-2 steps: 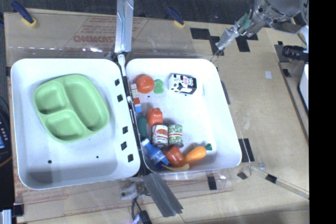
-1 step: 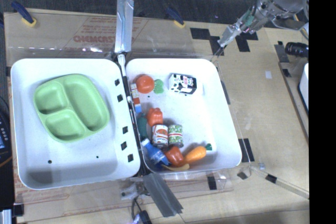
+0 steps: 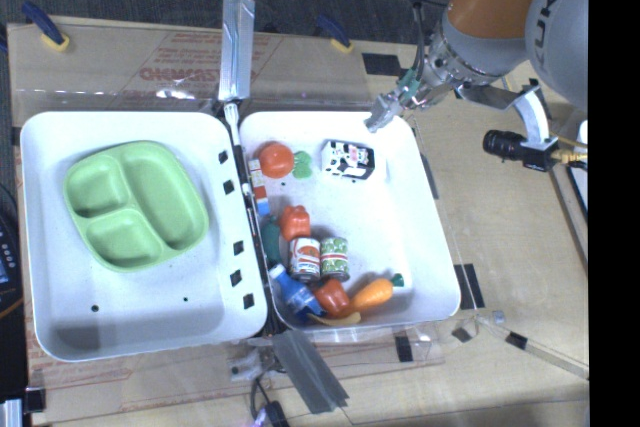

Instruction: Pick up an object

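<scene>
Orange carrot, tapered, smooth plastic, lies at near edge of right bin (glossy white, shallow). Gripper hovers over bin's far rim; finger state unclear.

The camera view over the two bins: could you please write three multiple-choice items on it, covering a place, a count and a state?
1. Where does the green divided plate lie?
A. left bin
B. right bin
C. bench

2. How many compartments does it have?
A. two
B. three
C. five

3. Where is the gripper?
A. above the right bin's far rim
B. deep in the left bin
C. on the carrot

Answers: 1 A, it rests alone on that bin's floor. 2 B, one long section beside two smaller. 3 A, its tip hangs at that bin's upper edge.
</scene>
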